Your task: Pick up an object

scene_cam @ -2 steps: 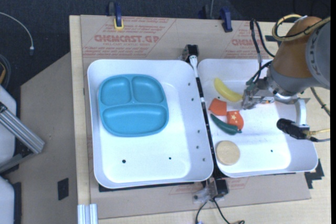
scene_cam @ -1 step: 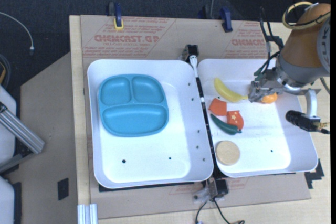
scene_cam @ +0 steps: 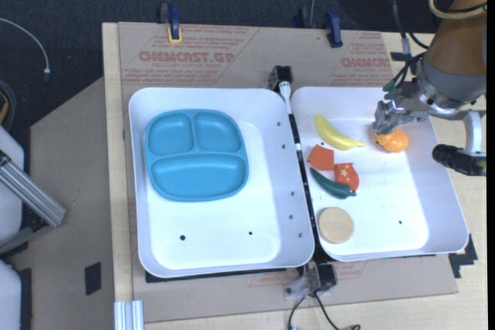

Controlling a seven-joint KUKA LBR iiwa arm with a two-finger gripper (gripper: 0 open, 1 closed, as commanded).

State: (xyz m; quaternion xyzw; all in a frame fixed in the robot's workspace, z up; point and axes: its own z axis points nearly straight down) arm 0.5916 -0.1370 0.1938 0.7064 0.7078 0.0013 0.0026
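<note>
On a brown board bench printed with red lettering, two shallow white bins sit side by side, touching along a black centre seam. Two blue clamps pin the board's far edge. Dark carpet-like floor surrounds the bench, with cables trailing at the far side and a pale metal frame at the left edge.

Left bin: glossy white plastic, rounded corners, holds a light blue divided plate with three compartments, matte and rounded, toward the far-left part of the bin.

Right bin: same white plastic. Contents: a yellow banana, curved and smooth, near the far-left part; a red-orange wedge piece just beside it; a dark green pepper-like piece touching a red piece; a flat tan round disc near the front; an orange round fruit, smooth, toward the far right.

Gripper, grey metal, comes in from the right under the arm's orange band, down low in the right bin, directly at the orange fruit's far-left side and touching or overlapping it. Cannot tell whether the fruit sits between the jaws, or how wide they are; the tips are too small and cluttered to read.
</note>
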